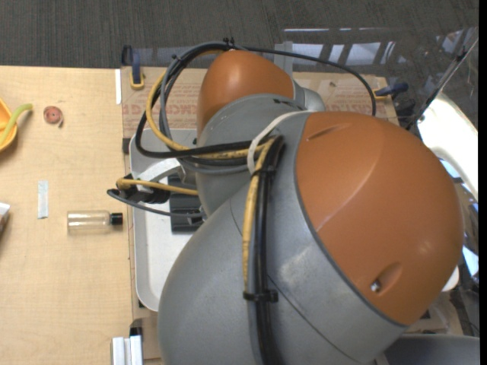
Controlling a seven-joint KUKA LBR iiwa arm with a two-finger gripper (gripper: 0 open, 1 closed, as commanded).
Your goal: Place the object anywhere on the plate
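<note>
From my seat the arm (327, 234) covers most of what I can see. Its grey body and two orange domes lie across the white bin (148, 280), and only the bin's left wall and a strip of its floor are visible. The rest of the bin's inside is hidden under the arm.

A dark block that I take for the gripper (185, 210) hangs over the bin's left part, just inside its left wall. Yellow and black cables (163, 139) loop above it. I cannot tell whether the gripper is wide, narrow or holding anything, because the arm's bulk and the cables hide its working end.

I also cannot tell for sure which thing is the task's object. The nearest loose item is a clear bottle (93, 220) with a black cap. It lies on its side on the wooden bench top (68, 295), just outside the bin's left wall, with the cap pointing toward the bin. It is level with the gripper and near it, but the wall stands between them and they do not touch.

Farther left of the bin lie a small pale strip (42, 199) and a small pink disc (52, 115). Farthest out is an orange thing (6, 126), cut by the frame edge.
</note>
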